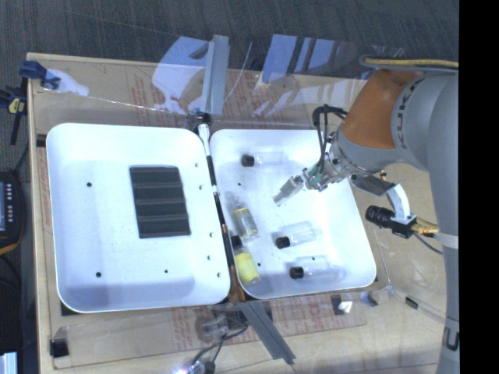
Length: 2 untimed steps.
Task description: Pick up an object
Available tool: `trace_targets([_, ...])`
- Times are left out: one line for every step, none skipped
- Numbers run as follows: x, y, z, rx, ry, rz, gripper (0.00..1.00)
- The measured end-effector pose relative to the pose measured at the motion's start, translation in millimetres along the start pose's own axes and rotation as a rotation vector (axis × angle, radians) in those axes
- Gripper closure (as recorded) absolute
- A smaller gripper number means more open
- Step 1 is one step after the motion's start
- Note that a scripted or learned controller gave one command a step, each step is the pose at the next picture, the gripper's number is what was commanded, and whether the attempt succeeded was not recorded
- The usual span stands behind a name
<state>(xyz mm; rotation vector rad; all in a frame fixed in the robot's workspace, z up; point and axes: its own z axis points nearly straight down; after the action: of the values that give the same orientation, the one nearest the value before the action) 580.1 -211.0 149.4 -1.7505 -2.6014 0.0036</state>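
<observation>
Over on the left, the shallow white left-hand bin (70,209) carries just a dark ribbed rectangular pad (160,201) lying flat near its middle, well apart from anything you'd grab. Cross the divider and the shallow white right-hand bin (355,240) has all the loose stuff: a yellow-capped clear bottle (244,223) lying along the left wall with a small yellow cylinder (247,268) just below it, a clear vial with a black cap (257,160) up top, and two more clear black-capped vials, one mid-bin (296,235) and one near the bottom rim (312,270). They look scattered flat, likely so a top-down grab can reach each. The two-finger gripper (287,192) hangs slanted over the bin's upper middle, tip pointing down-left at bare floor between the top vial and the mid vial. Can't tell how far the jaws are parted, and nothing visibly sits in them. Nearest candidates are those two vials; nothing blocks either. Watch the bottle hugging the wall, which is a tight approach. The grey arm with orange band (390,123) comes in from the right.
</observation>
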Motion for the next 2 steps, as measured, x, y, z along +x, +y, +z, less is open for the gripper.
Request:
trace_targets([-27, 71, 61, 0.001, 0.0, -0.07, 0.0])
trace_targets([33, 67, 61, 0.0, 0.0, -0.113, 0.0])
